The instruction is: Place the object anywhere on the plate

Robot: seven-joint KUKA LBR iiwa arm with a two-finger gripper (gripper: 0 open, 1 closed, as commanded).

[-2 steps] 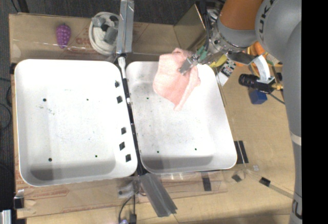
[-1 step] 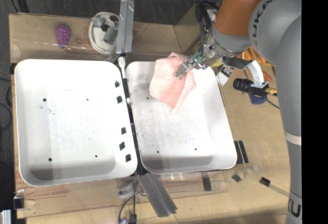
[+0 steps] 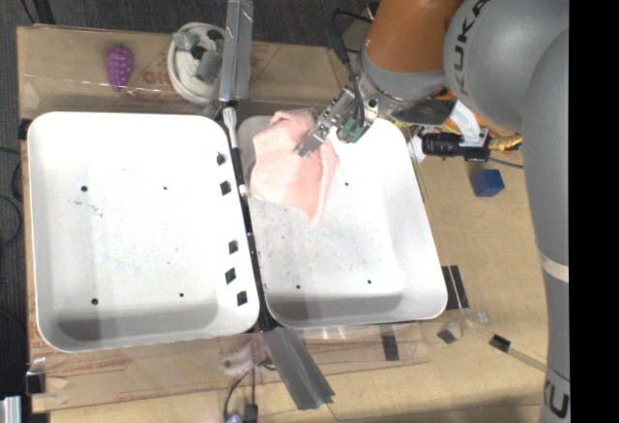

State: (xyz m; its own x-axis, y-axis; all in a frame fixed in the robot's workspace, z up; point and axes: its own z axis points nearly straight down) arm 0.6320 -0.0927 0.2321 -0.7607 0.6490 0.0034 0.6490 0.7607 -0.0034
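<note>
We see two shallow white bins side by side on a brown bench. The left bin [image 3: 126,227] fills the left half of the frame, and the right bin [image 3: 377,247] sits at centre right, the two touching along a shared middle rim that carries a row of small dark clips.

In the upper left corner of the right bin lies a pink cloth [image 3: 290,169], crumpled and partly draped, with one fold trailing down toward the bin's middle. We see no distinct plate.

The grey KUKA arm [image 3: 503,34] enters from the upper right of the frame, its orange band [image 3: 416,15] just above the wrist. The gripper [image 3: 324,133] points down and to the left, with its tip at the top right edge of the pink cloth, touching or just above it. We cannot tell from this slanted look whether it is parted or closed, nor whether any fabric sits in its grasp.

Beyond the bins, in the upper left of the frame, a small purple object [image 3: 119,66] like a bunch of grapes rests on the bench, and near it to the right is a coil of white cable [image 3: 196,61]. A small blue block [image 3: 488,182] lies on the bench right of the right bin, under the arm.
</note>
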